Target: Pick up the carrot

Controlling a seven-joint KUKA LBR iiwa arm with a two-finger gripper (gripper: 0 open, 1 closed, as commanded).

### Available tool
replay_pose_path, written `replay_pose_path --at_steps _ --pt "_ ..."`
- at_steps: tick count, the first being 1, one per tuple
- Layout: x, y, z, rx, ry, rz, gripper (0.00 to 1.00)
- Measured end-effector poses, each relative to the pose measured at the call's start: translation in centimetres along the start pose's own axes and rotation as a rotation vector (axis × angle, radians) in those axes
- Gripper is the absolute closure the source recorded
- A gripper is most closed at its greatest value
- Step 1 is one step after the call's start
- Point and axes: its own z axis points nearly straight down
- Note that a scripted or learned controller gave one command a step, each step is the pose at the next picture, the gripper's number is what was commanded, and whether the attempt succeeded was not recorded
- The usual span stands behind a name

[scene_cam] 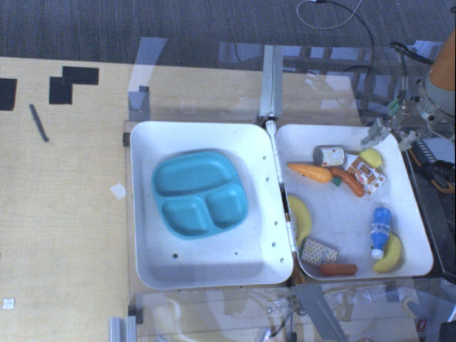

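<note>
Down and to the left of the tool [385, 130], in the right bin [410, 191], lies the carrot [311, 172], well apart from it with a small can [328, 155] and a snack packet [365, 175] between or near the line of approach. The carrot's long axis runs roughly across the bin, thick end toward the can and tip pointing away from the tool toward the divider between the bins; a second orange piece [351, 184] sits just beyond its thick end, close enough to be mistaken for it. The tool hangs over the bin's far right corner, just beside a lemon [370, 157], and whether it is released or clenched cannot be told from this slant. Nothing is seen between its tips. My judgement is that the move turns on travelling leftward and toward the camera, then closing across the carrot's narrow width, clear of the can that almost touches it. Farther from the tool in the same bin lie a banana [301, 219], a bottle [380, 230], a patterned sponge [318, 251] and a sausage [337, 268]. The left bin [149, 191] holds a blue tray [200, 193], and the pale wood table [64, 212] stretches beyond.
</note>
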Motion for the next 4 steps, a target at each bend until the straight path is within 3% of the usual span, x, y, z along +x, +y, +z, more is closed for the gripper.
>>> replay_pose_path --at_steps 1,2,3,4 --pt "4.1 -1.3 5.7 -0.002 0.0 -0.334 0.0" --pt "9.9 -2.1 13.3 -0.001 0.001 -0.367 0.0" --pt "10.0 -1.9 12.0 -0.008 -0.001 -0.368 1.0" --pt "16.0 2.1 4.0 -0.004 0.0 -0.683 1.0"
